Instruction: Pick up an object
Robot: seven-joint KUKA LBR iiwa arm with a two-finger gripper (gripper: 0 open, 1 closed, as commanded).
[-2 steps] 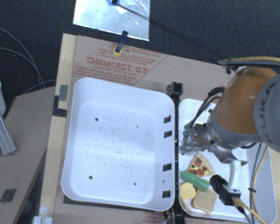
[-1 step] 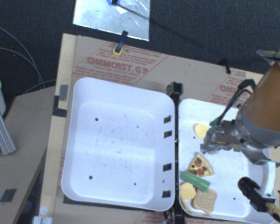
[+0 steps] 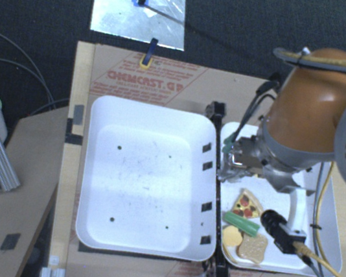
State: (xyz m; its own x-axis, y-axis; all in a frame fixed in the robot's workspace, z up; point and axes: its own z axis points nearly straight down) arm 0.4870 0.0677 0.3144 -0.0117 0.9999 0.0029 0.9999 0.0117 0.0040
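My gripper (image 3: 235, 165) hangs low over the far left part of the right bin (image 3: 324, 255), close to the wall between the two bins. The bulky orange and grey wrist covers most of that bin. In its near left corner lie a toy pizza slice (image 3: 248, 205), a green stick (image 3: 242, 224), a yellow round piece (image 3: 231, 236) and a brown bread-like piece (image 3: 252, 248). These sit a little nearer the camera than the gripper, apart from it. A small green bit (image 3: 227, 147) shows beside the gripper at the bin's wall.
The left bin (image 3: 146, 183) stands beside the right one, with black clips (image 3: 208, 167) along the shared wall. Both bins rest on a cardboard sheet (image 3: 150, 78). A silver plate (image 3: 142, 3) lies behind the bench.
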